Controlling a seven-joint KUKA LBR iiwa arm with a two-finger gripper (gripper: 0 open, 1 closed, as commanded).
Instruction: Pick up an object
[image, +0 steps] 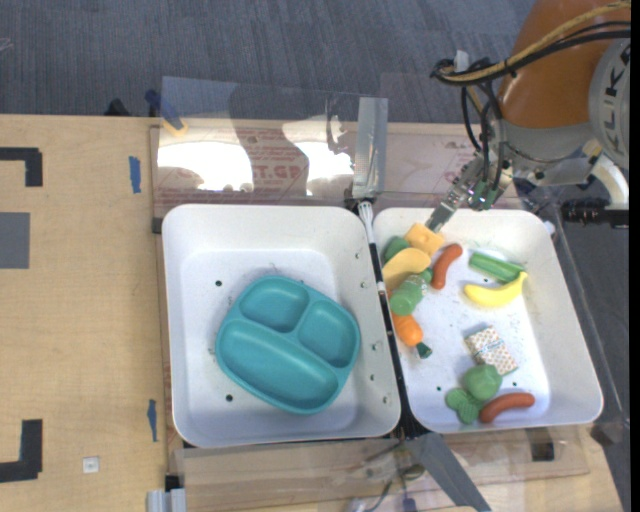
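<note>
While gripper hovers over right bin, nothing is picked yet.
Finger state: cannot tell; toy food untouched, grasp remains.

Bright, even overhead light, glare on the clear panel behind the bins, focus perhaps slightly soft.

Glossy plastic teal tray, matt white bins, bare wooden bench

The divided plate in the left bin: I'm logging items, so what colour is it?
Teal, plain: the divided plate shows best in the camera view.
</note>
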